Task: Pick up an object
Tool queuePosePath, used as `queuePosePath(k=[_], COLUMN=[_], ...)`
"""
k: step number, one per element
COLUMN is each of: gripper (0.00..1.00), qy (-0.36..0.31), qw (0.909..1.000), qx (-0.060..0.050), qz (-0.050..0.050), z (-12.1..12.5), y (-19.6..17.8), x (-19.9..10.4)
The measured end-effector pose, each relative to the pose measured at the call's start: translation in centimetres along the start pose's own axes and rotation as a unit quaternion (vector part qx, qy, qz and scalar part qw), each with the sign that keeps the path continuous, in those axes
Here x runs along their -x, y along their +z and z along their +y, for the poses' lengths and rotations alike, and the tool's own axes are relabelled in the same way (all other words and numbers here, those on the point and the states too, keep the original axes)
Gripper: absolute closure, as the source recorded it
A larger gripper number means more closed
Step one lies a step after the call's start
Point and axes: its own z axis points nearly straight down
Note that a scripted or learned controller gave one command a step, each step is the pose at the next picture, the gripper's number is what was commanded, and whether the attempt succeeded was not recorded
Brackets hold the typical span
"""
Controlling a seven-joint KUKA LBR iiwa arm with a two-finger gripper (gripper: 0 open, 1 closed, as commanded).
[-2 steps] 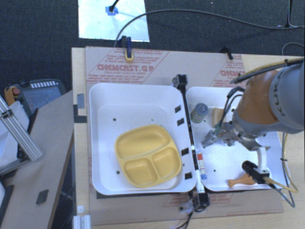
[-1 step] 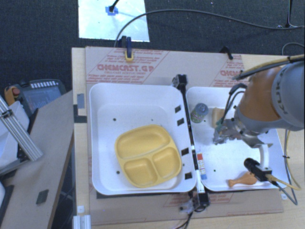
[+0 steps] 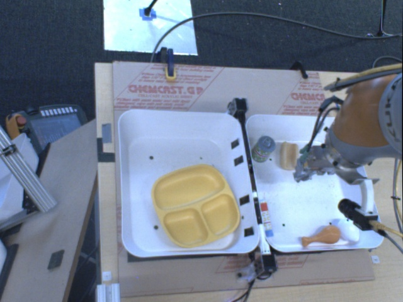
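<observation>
My gripper (image 3: 304,170) hangs low over the right bin (image 3: 283,219), in its upper right part. Just left of it lies a tan block (image 3: 288,155), very close to the fingers. A small grey-green can (image 3: 263,148) lies further left, near the divider. A tan drumstick-shaped toy (image 3: 321,236) rests by the bin's front edge, with a small white object (image 3: 348,231) at its right. Nothing is visibly held between the fingers.
The left bin (image 3: 141,168) holds a yellow three-compartment tray (image 3: 194,204). A black clip strip (image 3: 245,162) runs between the bins. The arm's orange-banded wrist (image 3: 371,115) looms over the right bin's far right side.
</observation>
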Motion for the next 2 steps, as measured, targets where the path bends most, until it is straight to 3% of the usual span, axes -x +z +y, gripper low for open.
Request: queuePosePath(k=[2], gripper=[1.0], qy=[-0.002], qw=[1.0], qx=[0.0], qz=[0.0], z=[-0.4], y=[-9.5], x=[0.3])
